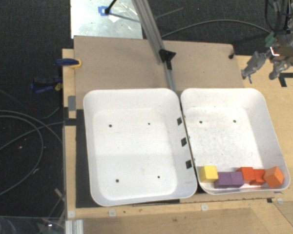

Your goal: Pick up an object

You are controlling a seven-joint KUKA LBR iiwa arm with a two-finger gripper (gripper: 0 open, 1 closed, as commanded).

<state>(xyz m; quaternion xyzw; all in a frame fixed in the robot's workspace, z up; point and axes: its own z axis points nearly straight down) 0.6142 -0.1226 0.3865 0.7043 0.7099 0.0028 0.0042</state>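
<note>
Several small blocks lie along the near edge of the right bin (224, 130): a yellow cube (208, 173), a purple block (229, 179), a red-orange block (251, 175) and an orange cube (274, 177). My gripper (262, 71) hangs at the far right, above the bench beyond the right bin's far corner, well away from the blocks. Its two grey fingers (248, 69) are spread open with nothing between them.
The left bin (132, 145) sits beside the right one, joined by black clips at the shared wall. A slanted metal pole (154, 30) crosses the brown board behind the bins. Cables lie on the dark floor at left.
</note>
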